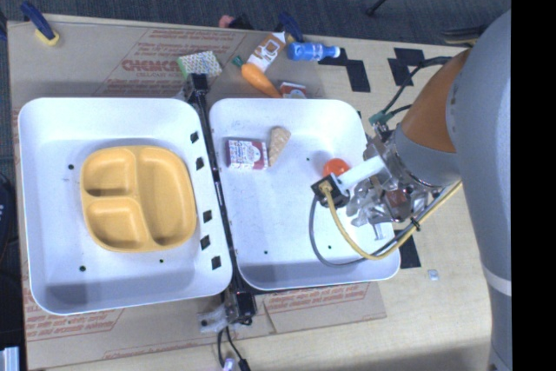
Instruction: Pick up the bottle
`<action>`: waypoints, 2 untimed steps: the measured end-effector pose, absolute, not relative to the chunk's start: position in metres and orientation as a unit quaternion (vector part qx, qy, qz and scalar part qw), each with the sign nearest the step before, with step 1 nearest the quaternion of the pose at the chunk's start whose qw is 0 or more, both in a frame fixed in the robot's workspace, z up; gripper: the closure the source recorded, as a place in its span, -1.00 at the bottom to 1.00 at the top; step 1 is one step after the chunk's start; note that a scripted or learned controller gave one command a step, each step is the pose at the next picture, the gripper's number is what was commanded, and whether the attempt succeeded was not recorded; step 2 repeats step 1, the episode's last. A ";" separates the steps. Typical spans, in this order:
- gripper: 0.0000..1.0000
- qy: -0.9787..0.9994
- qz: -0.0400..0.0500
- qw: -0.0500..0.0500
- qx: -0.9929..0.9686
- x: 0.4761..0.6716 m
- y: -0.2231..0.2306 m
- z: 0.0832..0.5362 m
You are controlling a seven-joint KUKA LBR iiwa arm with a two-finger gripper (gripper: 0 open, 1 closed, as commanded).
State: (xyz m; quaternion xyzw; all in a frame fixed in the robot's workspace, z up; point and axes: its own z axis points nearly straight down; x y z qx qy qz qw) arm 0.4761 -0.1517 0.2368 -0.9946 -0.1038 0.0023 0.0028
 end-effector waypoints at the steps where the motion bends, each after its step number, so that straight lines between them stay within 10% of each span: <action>1: 1.00 -0.103 0.003 0.003 -0.995 0.476 -0.155 0.233; 2: 1.00 -0.103 0.003 0.003 -0.995 0.476 -0.155 0.233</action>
